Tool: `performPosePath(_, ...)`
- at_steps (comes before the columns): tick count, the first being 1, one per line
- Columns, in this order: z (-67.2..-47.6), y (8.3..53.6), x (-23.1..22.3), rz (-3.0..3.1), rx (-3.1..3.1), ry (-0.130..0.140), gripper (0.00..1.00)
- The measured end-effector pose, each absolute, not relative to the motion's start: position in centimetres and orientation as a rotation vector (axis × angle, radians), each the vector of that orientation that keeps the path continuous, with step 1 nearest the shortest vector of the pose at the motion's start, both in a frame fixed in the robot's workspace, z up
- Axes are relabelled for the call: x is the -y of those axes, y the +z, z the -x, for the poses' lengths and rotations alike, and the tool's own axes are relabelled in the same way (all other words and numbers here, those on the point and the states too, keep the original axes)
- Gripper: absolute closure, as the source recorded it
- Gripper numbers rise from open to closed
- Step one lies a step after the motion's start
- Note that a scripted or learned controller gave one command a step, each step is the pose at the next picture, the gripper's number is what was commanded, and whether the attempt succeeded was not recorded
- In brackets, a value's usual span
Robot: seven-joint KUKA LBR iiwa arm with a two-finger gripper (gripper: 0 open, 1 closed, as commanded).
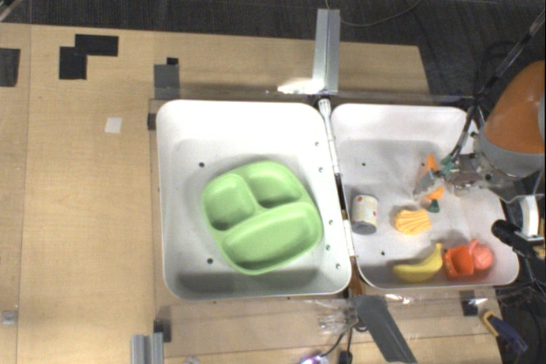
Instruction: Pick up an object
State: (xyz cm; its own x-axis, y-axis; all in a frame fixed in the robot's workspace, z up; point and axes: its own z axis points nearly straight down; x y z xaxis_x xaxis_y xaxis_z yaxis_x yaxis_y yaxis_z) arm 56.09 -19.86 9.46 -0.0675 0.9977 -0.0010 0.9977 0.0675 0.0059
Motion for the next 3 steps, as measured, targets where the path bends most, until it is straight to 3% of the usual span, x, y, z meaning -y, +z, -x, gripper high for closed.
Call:
performPosePath(1, -56.3, 10.6, 19.8, -2.138, -2.289, 0.011, 1.0)
performPosePath(2, -61.2, 21.8, 16.5, -2.384, -2.037, 0.006, 1.0)
performPosePath(3, -63.3, 15.9, 19.5, -2.365, -2.064, 0.002, 1.0)
